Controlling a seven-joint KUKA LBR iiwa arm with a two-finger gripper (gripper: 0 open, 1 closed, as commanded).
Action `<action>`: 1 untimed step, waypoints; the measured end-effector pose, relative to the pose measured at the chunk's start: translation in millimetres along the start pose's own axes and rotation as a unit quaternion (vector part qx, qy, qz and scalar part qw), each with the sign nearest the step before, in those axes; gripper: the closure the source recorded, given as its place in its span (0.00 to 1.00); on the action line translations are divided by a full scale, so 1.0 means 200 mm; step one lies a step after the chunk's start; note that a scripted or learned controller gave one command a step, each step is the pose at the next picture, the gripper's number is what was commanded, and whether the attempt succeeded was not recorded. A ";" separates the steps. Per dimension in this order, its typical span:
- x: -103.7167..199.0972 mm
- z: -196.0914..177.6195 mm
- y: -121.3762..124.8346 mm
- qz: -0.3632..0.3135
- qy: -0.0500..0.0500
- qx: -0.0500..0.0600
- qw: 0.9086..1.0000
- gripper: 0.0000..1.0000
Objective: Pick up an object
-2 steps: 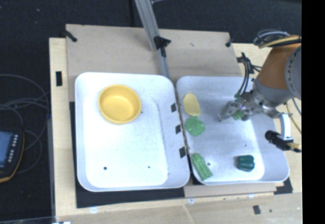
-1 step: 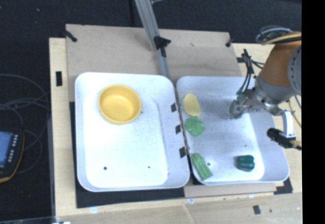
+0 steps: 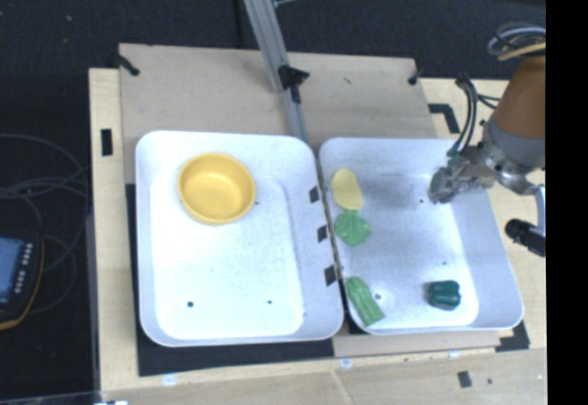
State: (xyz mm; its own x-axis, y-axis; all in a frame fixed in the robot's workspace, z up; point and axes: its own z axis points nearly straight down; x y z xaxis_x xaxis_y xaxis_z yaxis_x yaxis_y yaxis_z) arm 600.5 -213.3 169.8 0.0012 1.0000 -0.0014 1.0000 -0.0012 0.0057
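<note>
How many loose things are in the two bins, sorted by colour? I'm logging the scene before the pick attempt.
Yellow: 2, the bowl in the left bin and a pale yellow piece in the right bin.
Green: 3, a light green piece, a green block and a dark green object, all in the right bin.
Total: 5

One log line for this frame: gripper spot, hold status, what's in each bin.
gripper: over right bin, upper right | holding: nothing seen | left bin: yellow bowl | right bin: yellow piece, green pieces, dark green block
</note>
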 end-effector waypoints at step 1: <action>0.00 -0.32 0.01 -0.001 0.000 0.000 1.000 1.00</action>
State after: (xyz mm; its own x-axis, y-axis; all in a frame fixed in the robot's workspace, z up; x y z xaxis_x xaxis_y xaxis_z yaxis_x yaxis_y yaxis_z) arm 602.7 -212.9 233.0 0.0002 1.0000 -0.0016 1.0000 -0.0002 0.0060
